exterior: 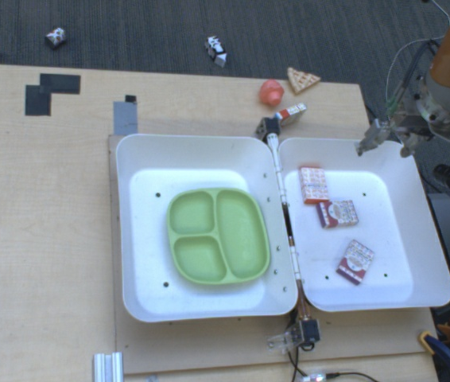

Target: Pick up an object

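While the pincer (385, 139) hovers wide and empty over the right bin's (424, 213) upper rim, three small cartons (339, 213) lie inside — approach step; next it must descend onto one.

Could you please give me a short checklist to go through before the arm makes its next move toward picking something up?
1. Objects available in the right bin: ok, three small boxes lie there.
2. Boxes separated enough for a grasp: the lowest box ok; the upper two sit close together, cannot tell.
3. Gripper above a box: not ok, it hangs over the bin's upper right rim.
4. Gripper free of any object: cannot tell.
5. Green divided plate out of the way: ok, in the left bin.
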### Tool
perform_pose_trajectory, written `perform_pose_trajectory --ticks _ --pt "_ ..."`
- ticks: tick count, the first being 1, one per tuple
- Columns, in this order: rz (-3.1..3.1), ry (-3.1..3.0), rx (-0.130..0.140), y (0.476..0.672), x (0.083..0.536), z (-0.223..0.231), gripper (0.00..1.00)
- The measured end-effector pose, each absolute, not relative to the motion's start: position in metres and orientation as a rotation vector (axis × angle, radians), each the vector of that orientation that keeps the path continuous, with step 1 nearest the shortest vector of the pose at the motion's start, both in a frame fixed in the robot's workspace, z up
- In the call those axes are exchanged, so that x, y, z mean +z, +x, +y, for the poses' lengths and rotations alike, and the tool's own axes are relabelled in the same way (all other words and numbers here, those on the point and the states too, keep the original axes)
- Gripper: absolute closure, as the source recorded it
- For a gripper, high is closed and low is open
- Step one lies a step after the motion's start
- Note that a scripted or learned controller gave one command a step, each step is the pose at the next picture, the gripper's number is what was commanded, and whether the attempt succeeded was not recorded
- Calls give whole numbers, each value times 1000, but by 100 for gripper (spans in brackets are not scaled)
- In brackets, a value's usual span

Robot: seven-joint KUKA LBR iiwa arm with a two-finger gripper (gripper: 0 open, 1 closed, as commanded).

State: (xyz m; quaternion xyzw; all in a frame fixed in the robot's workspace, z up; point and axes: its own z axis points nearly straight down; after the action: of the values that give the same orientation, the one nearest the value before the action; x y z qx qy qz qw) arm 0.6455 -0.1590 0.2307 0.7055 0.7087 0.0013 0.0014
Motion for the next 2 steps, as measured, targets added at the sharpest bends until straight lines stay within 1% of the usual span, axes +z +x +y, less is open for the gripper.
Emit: perform_pose_trajectory --ticks 1,2 --pt "2223 2217 5 572 104 -132 0" --pt "2219 2214 9 525 87 -88 0"
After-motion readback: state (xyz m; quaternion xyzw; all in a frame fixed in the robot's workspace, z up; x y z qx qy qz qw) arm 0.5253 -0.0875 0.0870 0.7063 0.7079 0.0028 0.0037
